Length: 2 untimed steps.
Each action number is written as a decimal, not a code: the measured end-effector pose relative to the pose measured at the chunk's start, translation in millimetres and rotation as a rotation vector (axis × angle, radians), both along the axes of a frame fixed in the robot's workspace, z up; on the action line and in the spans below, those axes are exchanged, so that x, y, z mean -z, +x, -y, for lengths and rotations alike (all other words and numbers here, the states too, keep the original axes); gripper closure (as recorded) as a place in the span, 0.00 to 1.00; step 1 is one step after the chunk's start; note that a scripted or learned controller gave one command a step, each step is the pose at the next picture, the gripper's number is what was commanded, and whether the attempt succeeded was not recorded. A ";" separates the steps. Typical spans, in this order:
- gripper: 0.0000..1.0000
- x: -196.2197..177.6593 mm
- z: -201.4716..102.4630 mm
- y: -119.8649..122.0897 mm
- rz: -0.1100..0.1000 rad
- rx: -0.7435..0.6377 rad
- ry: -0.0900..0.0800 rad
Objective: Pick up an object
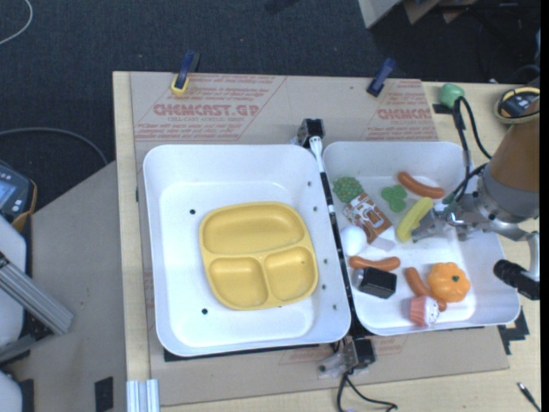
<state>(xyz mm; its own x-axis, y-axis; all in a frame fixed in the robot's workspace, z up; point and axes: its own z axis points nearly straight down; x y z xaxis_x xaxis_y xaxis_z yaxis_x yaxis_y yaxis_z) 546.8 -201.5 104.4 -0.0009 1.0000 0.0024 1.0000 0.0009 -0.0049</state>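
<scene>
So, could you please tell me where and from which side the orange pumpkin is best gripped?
Probably across the pumpkin's round body, coming straight down from above. It sits upright near the right bin's front edge, with a sausage and cupcake close on its left, so a side approach looks crowded.

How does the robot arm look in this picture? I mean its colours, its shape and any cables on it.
The arm is a thick rounded body, orange-brown above and grey below toward the wrist. The gripper is small, of silver-grey metal. A thin dark cable runs along the arm up to a green connector.

Grey arm (515,174) low from the right, wrist angled leftward.
</scene>
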 end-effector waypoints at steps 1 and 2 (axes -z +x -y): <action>0.00 21.2 -1.0 -0.4 0.001 0.001 0.000; 1.00 9.1 -0.2 0.4 0.005 0.001 -0.002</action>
